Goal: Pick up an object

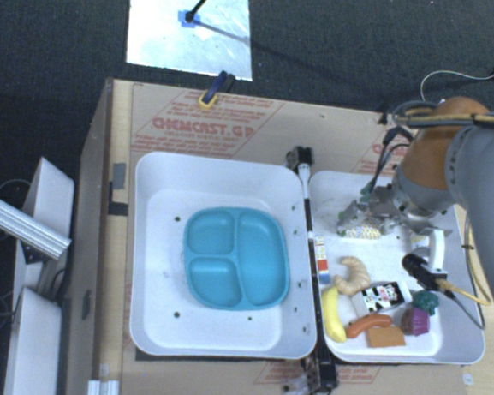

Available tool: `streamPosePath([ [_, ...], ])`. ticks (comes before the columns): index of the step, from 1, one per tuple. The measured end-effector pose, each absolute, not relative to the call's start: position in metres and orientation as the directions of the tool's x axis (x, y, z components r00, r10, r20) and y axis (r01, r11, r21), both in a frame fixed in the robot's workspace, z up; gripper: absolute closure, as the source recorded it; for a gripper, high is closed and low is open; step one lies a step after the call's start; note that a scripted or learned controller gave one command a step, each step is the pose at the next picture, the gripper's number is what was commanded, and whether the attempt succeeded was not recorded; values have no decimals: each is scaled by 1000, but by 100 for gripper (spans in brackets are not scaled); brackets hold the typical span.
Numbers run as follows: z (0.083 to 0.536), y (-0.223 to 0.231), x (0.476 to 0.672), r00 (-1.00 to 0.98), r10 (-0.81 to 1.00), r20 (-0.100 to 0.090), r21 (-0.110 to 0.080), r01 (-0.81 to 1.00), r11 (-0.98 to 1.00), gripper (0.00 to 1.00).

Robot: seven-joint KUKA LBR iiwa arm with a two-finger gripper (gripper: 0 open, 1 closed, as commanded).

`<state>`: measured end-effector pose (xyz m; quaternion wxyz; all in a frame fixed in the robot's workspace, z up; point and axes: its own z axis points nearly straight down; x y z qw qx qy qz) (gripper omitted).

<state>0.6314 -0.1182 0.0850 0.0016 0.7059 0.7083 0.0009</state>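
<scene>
From above, we see the gripper (359, 216) low in the right bin (466, 341), its tips just over a small speckled pale object (363, 233); we cannot tell whether it holds it. The arm (464, 173) hides the bin's far right corner. Nearer us lie a banana (333, 314), a tan croissant-like piece (354, 275), a sausage (367, 324) and a purple toy (416, 321). A blue divided plate (236, 258) sits in the left bin (157, 193)

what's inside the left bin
A blue divided plate lies flat in the left bin, its three compartments bare. Whatever the plate covers on the bin floor cannot be seen.
</scene>
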Motion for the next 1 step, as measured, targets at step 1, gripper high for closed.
streamPosePath([
  [1, 96, -118, 632, -7, 1000, -1, 5, 1000, 7, 100],
])
